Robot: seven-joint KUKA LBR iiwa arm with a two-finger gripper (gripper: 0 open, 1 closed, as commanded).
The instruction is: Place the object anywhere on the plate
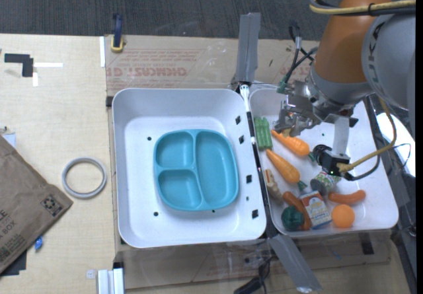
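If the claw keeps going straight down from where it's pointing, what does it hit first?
Probably the upper carrot in the right bin: the claw hangs roughly above its end, though depth is hard to judge.

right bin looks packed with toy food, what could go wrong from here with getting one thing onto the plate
1. The gripper hangs over crowded items: two carrots lie close beside a green pod, so a grasp may catch two or push one away.
2. The blue plate sits in the left bin, so the item must cross the divider between the bins; a weak grip might drop it there.
3. Small items near the front wall, like the orange ball, look hard to reach.
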